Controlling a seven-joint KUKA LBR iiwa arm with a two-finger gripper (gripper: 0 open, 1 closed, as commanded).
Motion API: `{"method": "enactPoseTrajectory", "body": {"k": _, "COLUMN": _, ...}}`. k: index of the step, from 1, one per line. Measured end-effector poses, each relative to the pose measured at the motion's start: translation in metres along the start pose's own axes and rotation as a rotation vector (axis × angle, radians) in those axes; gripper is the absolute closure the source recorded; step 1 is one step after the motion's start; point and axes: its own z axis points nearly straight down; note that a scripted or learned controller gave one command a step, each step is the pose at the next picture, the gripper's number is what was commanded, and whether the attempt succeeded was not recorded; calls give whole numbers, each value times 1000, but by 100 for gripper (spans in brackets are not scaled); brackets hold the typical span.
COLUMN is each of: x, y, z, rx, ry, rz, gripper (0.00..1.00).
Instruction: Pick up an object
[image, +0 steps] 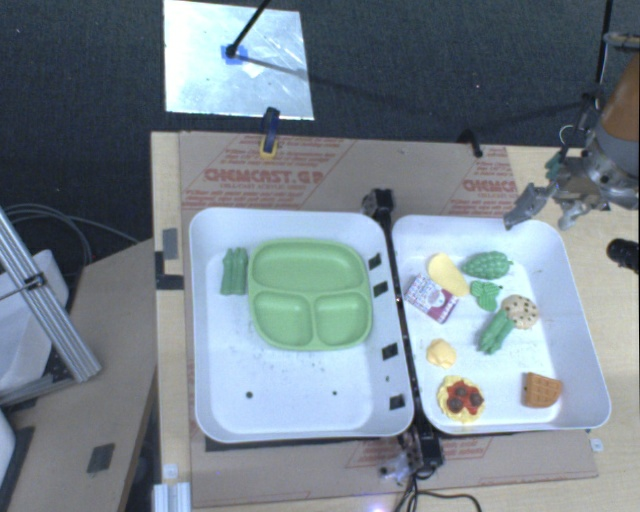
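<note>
Gripper (548, 203) poised at the right bin's (575, 290) 1 o'clock corner, fingers spread wide, holding nothing.
Toy foods cluster inside; the broccoli (496, 330) lies long axis 1 to 7 o'clock, bare floor around it. Left bin (205, 300) holds a green tray (308, 294); cardboard underlies both.

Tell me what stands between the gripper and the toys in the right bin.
Nothing visible does. The gripper is raised over the right bin's far right corner, open. The nearest toys, a green bumpy piece and a cookie, lie uncovered below it.
</note>
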Motion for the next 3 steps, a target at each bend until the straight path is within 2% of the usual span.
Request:
{"method": "enactPoseTrajectory", "body": {"k": 1, "x": -8, "y": -41, "z": 60, "rx": 7, "ry": 2, "rz": 4, "gripper": 0}}
{"method": "enactPoseTrajectory", "body": {"k": 2, "x": -3, "y": -62, "z": 107, "rx": 6, "ry": 2, "rz": 2, "gripper": 0}}
{"method": "enactPoseTrajectory", "body": {"k": 3, "x": 12, "y": -87, "z": 157, "rx": -10, "ry": -6, "rz": 1, "gripper": 0}}
